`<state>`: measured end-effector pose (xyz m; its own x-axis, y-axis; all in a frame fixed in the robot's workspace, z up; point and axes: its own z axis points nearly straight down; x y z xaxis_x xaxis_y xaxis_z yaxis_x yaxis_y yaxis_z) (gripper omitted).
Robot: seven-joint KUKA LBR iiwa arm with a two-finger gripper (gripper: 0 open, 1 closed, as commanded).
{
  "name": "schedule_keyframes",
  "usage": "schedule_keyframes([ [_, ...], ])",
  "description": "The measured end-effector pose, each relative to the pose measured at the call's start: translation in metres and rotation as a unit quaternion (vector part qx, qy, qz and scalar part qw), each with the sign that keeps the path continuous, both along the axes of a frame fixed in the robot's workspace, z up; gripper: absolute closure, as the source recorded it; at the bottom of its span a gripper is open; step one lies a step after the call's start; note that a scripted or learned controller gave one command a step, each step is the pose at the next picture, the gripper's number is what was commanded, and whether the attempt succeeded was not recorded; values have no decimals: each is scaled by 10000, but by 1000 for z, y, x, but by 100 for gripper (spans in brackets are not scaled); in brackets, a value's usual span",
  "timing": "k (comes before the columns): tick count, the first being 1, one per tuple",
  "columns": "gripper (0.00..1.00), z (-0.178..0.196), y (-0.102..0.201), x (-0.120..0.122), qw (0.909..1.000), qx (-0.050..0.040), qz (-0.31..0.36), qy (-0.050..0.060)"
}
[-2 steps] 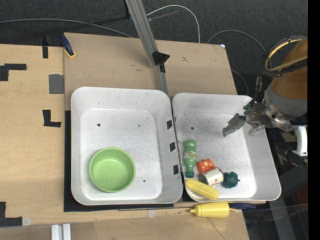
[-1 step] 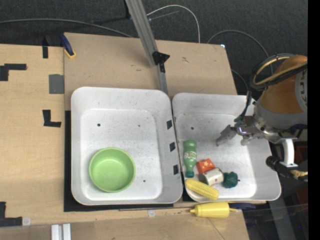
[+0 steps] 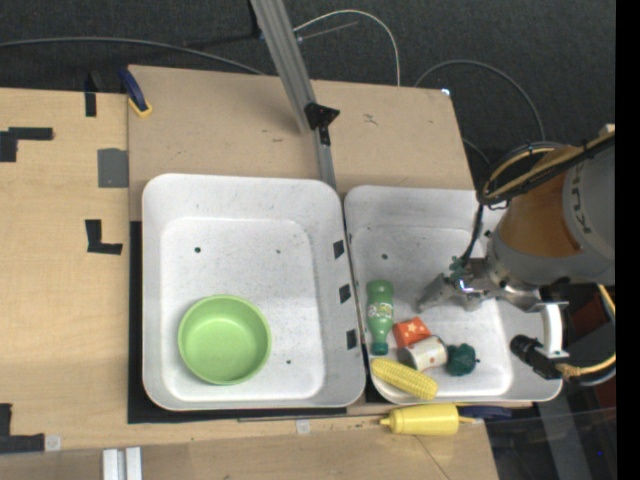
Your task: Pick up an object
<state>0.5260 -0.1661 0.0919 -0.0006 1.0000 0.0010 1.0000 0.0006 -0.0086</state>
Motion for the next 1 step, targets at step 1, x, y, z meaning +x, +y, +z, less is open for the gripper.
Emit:
schedule_keyframes([
  [1, 100, 14, 0, 2, 10000, -1, 7, -22],
])
